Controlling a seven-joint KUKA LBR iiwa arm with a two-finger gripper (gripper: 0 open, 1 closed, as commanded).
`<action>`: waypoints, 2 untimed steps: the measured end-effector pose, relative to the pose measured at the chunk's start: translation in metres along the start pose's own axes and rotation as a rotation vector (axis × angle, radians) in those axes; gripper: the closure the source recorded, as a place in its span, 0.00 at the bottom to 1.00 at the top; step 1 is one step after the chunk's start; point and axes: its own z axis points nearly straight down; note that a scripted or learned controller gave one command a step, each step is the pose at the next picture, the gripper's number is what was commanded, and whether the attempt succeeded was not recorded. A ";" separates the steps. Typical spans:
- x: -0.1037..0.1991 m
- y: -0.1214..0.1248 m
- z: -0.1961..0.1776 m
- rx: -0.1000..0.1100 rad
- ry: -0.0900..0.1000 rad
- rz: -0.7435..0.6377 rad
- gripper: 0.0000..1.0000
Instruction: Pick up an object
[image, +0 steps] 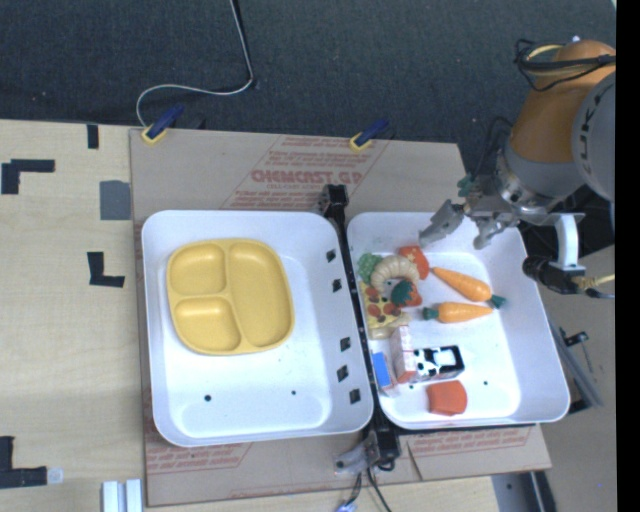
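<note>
Carrots (462, 284) lie crosswise, green tops rightward; the hand (463, 226) hovers spread, grasping nothing.

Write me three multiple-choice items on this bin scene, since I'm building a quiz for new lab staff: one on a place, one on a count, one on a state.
1. Where does the yellow divided plate lie?
A. In the left bin
B. In the right bin
C. On the cardboard outside the bins

2. How many toy carrots lie in the right bin?
A. One
B. Two
C. Four

3. What is the gripper doing?
A. Clamping a carrot
B. Pressing on the yellow plate
C. Hanging open above the right bin's far edge, holding nothing

Answers:
1. A, the plate sits in the left bin.
2. B, the upper carrot and lower carrot lie side by side.
3. C, its fingers are spread with nothing between them.
</note>
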 end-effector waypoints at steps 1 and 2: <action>0.000 0.040 0.132 -0.006 -0.003 -0.001 0.00; 0.000 0.040 0.122 -0.005 -0.004 -0.002 1.00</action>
